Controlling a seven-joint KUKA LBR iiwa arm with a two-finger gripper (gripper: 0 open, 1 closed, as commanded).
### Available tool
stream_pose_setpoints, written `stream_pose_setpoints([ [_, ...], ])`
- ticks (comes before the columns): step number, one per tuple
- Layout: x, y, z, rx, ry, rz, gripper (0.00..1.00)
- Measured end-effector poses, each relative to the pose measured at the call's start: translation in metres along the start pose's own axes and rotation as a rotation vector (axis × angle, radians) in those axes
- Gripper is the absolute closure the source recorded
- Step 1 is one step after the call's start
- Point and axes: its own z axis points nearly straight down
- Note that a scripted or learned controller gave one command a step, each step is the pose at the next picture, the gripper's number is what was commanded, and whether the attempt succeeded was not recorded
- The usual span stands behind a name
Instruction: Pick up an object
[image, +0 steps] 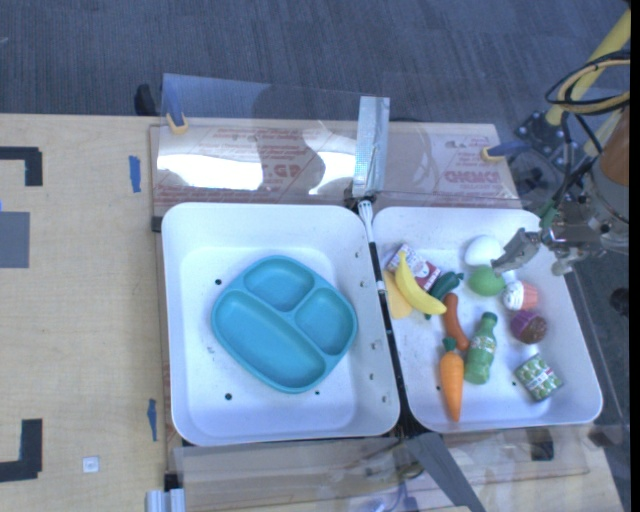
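Carrot (451, 382), bottle (481, 350) and a green can (538, 378) lie lowest in the right bin (575, 400), with banana (413, 288) and egg (482, 249) above. Left bin (190, 300) holds a blue plate (284, 322). Gripper (515, 256) hovers beside the egg; I cannot tell its fingers' state.

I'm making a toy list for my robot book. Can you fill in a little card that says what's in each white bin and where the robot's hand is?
left bin: a turquoise plastic plate with three compartments, lying flat
right bin: toy food in a loose cluster
toys: yellow plastic banana, orange plastic carrot, green plastic bottle, white plastic egg, round green ball-shaped toy, dark purple round toy, small green-and-white can
gripper: over the right bin's upper part, beside the egg
holding anything: cannot tell
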Motion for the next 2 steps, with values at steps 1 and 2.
stream_pose_setpoints([
  [1,0.037,-0.024,0.157,0.000,0.001,-0.106,0.00],
  [2,0.048,-0.064,0.176,-0.018,-0.005,-0.208,0.00],
])
